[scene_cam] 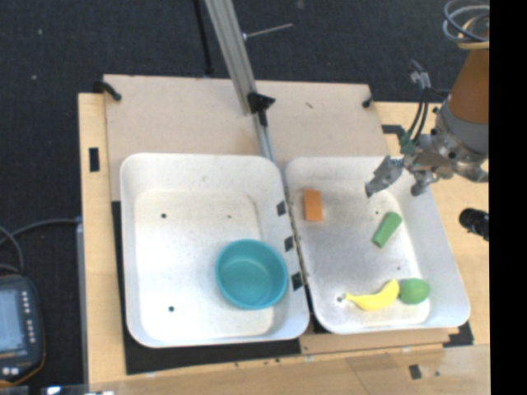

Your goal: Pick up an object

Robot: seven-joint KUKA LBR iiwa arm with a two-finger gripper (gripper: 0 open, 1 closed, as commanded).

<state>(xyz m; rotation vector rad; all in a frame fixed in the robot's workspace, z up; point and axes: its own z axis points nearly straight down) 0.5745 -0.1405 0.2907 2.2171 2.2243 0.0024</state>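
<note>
Gripper [400, 178] sits over the upper right part of the right bin [436, 245], fingers spread apart, nothing between them. Nearest target is the green cylinder [385, 229], lying tilted on the bin floor just below the gripper and clear of the walls; I'd go for that. It's long and narrow, so turn your wrist until the fingers close across its short side, not along its length, and centre over its middle before you drop. Come straight down; a slanted approach will likely nudge it and it looks like it could roll. The orange block [313, 205] is the fallback: near the left wall of the same bin, so less finger room on that side. Skip the banana [373, 298] and green ball [414, 290] for now; they're touching or nearly so at the bin's lower edge, hard to get a finger between. The blue bowl [251, 272] in the left bin [156, 179] is too wide for a plain pinch, my guess.
</note>
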